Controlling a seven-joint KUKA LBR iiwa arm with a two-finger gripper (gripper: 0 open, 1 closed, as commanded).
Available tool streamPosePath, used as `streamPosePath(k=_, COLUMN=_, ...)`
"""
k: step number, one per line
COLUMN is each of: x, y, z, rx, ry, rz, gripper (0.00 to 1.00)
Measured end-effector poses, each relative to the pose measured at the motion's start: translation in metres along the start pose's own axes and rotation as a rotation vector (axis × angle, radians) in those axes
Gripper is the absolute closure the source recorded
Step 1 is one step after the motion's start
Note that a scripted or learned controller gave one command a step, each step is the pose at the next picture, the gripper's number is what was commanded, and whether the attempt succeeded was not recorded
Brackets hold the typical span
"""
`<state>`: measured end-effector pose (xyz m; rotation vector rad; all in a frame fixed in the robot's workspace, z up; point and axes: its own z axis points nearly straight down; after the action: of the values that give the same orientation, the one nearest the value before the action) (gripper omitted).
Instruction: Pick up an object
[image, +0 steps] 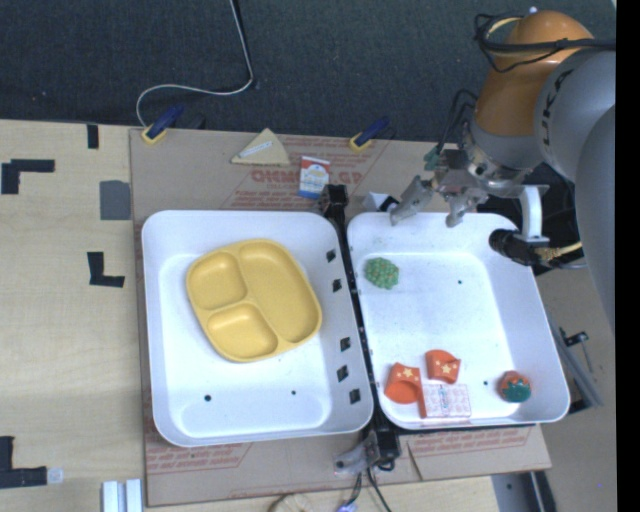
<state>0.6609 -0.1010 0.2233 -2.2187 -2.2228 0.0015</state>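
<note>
Dark carpet is seen behind a light wooden bench (60, 300), on which a brown cardboard sheet (200, 165) is laid under two shallow white bins set side by side. The left bin (160, 330) is occupied by a yellow divided plate (252, 298), whose long axis runs from upper left to lower right.

In the right bin (520, 290), a green knobbly object (381, 272) is found near the upper left corner; it is roundish, so no clear long axis can be made out. Along the near edge an orange piece (403, 383) and a second orange piece (442, 366) are placed close together, with a pale pink packet (444, 401) just beside them, lying flat with its long side along the bin's near wall. A small red and teal object (514, 386) is located near the lower right corner.

The gripper (432, 209) is held over the far rim of the right bin, well apart from the objects. Its two fingers are seen spread apart, pointing down and toward the left, with nothing between them.

A small red and white carton (314, 178) is stood on the cardboard beyond the bins.
</note>
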Motion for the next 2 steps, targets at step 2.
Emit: streamPosePath(k=2, x=0.001, y=-0.012, z=0.138, rx=-0.001, ry=-0.001, rz=0.001, gripper=0.00)
